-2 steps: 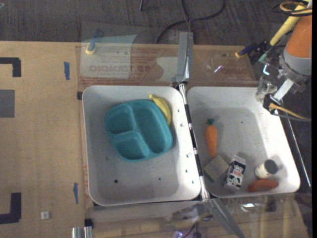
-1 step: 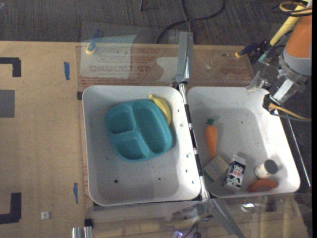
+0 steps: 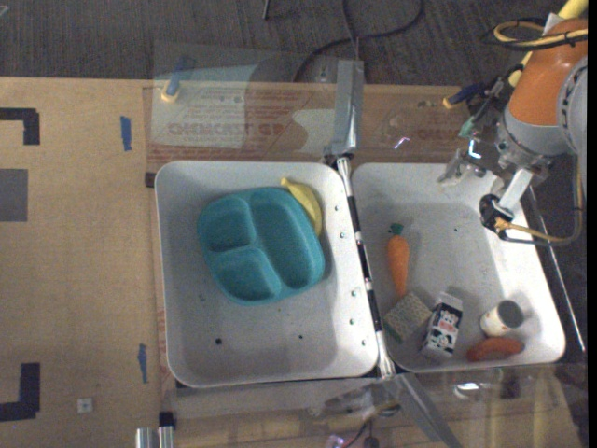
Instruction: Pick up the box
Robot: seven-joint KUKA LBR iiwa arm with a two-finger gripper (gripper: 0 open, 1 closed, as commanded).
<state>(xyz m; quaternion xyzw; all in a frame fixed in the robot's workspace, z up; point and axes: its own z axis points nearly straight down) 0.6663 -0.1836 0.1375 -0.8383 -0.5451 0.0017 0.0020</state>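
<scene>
Approach step: gripper (image 3: 464, 166), state cannot be told, hovers over the far edge of the right white bin (image 3: 457, 250), well apart from the small white-and-black carton box (image 3: 443, 326) near its front wall; next it likely must travel over and descend.

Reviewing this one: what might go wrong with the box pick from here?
The milk carton sits tight beside the sponge, so a grasp may catch both or shove the carton. An orange-red sausage-like piece and the right bin's front wall crowd its other side. The gripper is far off, at the bin's back edge.
</scene>
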